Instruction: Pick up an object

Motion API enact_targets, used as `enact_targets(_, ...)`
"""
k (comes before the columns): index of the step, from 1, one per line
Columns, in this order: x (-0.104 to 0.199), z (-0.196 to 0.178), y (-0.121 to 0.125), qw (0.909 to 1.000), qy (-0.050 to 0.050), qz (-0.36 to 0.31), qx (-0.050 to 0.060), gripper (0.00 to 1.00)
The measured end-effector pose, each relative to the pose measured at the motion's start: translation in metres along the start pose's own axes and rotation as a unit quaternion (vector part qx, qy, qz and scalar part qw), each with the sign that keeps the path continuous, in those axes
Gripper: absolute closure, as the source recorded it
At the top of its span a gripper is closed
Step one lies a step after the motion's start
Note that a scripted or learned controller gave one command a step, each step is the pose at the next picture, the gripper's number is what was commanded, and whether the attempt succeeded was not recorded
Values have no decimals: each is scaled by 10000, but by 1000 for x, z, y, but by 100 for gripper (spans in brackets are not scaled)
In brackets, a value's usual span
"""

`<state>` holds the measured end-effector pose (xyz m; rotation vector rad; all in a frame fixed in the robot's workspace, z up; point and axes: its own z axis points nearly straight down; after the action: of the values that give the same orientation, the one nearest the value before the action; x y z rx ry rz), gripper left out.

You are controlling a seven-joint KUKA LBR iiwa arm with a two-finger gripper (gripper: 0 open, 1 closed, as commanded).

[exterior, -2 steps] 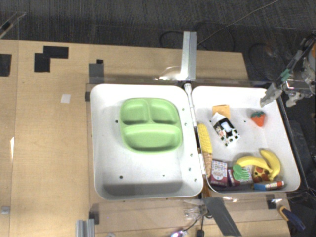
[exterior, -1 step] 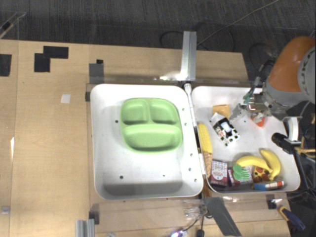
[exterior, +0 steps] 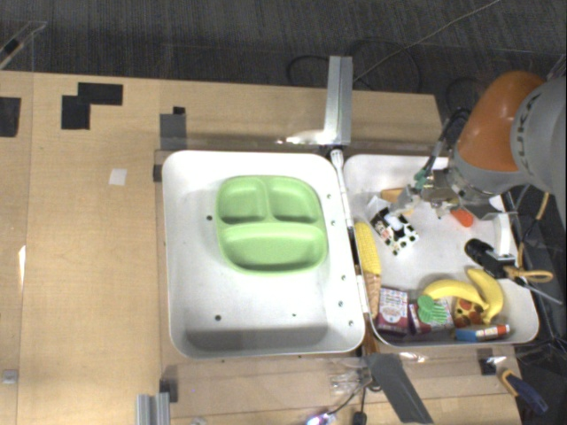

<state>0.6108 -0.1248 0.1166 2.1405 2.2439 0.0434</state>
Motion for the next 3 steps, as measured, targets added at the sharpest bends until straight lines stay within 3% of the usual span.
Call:
enact_targets(1, 24, 4, -16, 9998, -39, -194, -101, 0)
enact_targets(2, 25, 3, -21, 9997, -31, -213, -120, 0)
enact_targets(3, 93, -71, -34, 9995, 46, 233, 220, 0)
